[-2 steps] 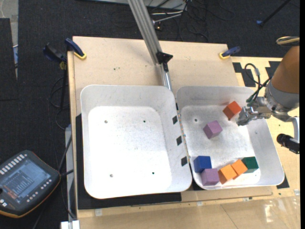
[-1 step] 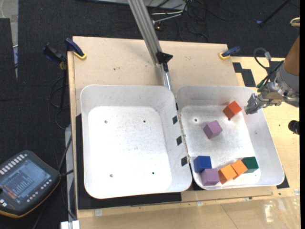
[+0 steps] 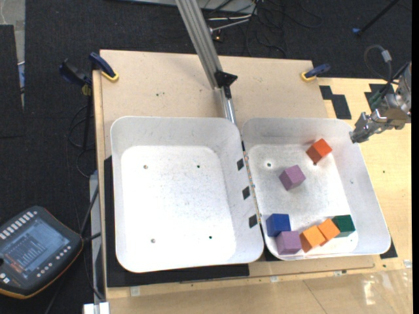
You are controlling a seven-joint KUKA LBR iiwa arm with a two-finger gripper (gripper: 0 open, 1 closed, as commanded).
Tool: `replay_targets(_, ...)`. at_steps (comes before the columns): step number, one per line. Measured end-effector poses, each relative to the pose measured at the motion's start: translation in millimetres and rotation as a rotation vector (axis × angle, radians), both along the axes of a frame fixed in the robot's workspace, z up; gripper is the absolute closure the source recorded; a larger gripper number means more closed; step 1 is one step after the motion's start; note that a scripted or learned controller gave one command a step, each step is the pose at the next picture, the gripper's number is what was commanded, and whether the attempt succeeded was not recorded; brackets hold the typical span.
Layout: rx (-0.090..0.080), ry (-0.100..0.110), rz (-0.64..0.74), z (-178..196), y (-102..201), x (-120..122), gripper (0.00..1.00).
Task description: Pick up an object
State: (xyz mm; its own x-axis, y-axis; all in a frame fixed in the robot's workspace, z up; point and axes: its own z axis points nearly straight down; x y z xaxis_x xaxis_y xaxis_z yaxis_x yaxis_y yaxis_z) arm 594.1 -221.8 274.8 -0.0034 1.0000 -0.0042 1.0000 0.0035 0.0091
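Note:
The right bin (image 3: 366, 195) holds several small blocks. An orange block (image 3: 319, 150) lies near its far side, with a purple block (image 3: 292, 176) just in front of it. Along the near rim sit a blue block (image 3: 278, 224), a second purple block (image 3: 289, 242), a second orange block (image 3: 315, 234) and a green block (image 3: 343, 225). My gripper (image 3: 361, 135) hangs at the far right, over the right bin's upper right rim, to the right of the orange block and apart from it. Nothing shows between its fingers.
The left bin (image 3: 131, 142) stands beside the right one. A metal pole (image 3: 200, 34) slants from the top down to the gap between the bins. Clamps (image 3: 103, 67) sit at the bench's back corners. A teach pendant (image 3: 33, 247) lies at the lower left.

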Motion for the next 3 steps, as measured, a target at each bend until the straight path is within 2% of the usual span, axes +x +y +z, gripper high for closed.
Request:
replay_targets(2,0.006,0.009,0.004,6,98,-3,1.0)
replay_targets(3,0.006,0.011,0.005,-3,158,-10,1.0)
